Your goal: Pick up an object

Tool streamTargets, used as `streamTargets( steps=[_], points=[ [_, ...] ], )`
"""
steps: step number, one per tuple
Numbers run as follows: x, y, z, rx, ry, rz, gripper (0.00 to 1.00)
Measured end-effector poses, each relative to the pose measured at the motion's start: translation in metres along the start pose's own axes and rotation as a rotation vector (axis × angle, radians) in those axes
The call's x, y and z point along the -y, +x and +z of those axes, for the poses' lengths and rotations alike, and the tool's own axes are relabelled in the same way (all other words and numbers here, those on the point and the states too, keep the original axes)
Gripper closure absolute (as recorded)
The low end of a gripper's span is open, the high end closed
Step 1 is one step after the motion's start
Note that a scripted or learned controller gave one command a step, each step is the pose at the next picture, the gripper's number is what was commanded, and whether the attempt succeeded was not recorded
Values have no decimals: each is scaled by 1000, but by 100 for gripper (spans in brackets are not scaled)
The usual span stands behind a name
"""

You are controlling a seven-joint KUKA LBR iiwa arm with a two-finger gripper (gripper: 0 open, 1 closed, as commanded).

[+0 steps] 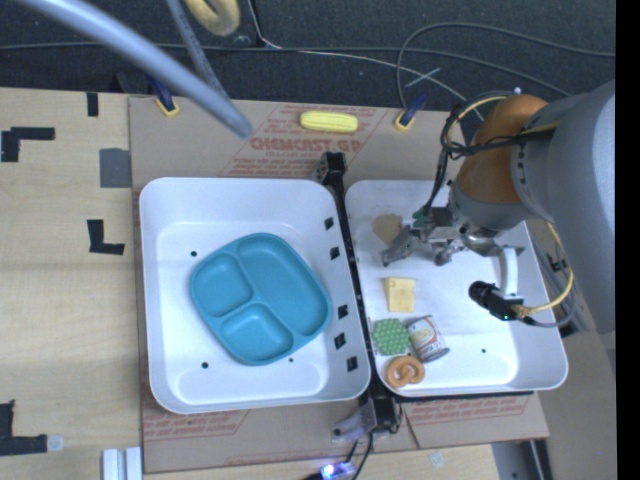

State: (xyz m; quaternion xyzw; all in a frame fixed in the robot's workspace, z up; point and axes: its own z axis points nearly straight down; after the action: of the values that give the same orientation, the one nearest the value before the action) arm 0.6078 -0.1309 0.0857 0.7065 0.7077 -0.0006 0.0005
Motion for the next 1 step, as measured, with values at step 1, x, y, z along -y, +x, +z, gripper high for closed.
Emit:
streamTargets(
  steps=[1],
  points=[
    [-1, 0, -11, 1, -3, 0, 100]
  ],
)
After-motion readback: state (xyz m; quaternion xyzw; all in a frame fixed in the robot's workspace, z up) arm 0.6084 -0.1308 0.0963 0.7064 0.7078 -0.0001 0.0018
